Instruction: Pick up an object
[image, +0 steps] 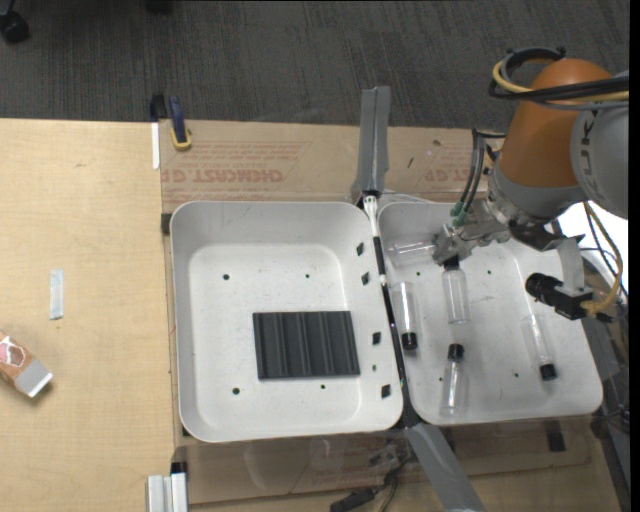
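Observation:
Several clear tubes with black caps lie in the right bin (575, 400). One tube (404, 312) rests along the bin's left wall, and another tube (457, 297) lies near the middle just below the gripper. A third tube (452, 378) sits toward the front, with another tube (538, 345) at the right. A further clear tube (405, 248) lies crosswise at the back left. My gripper (447, 250) hangs low over the back of the right bin, at the top end of the middle tube. The wrist hides its tips.
A black ribbed block (305, 343) lies in the left bin (200, 250). A grey divider post (374, 140) rises between the bins at the back. A black fitting with cables (552, 292) juts over the right bin's right side. Small items (22, 366) lie on the bench at far left.

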